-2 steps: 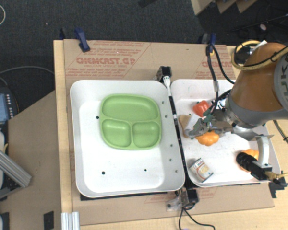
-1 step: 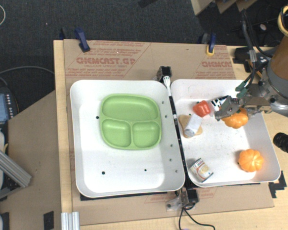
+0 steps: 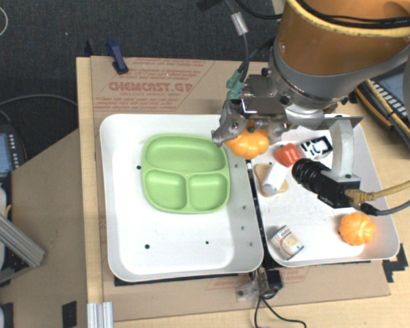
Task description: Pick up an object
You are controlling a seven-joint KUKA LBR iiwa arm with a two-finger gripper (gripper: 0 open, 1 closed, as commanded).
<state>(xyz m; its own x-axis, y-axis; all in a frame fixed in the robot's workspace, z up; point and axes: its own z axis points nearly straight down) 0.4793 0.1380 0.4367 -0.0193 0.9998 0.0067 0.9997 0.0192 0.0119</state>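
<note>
Claw [image 3: 242, 134] clamped on an orange fruit [image 3: 248, 144], raised just beside the green divided plate [image 3: 186, 173] (at its upper right corner), over the seam between bins; likely mid-lift. Second orange [image 3: 357, 228] lay well apart from the plate.

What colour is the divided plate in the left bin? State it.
Light green, plain, seen clearly in the camera view: the divided plate lies in the left bin.

Grey arm [image 3: 328, 80], glossy orange band, black cables, metal pincer [image 3: 240, 132]
</note>
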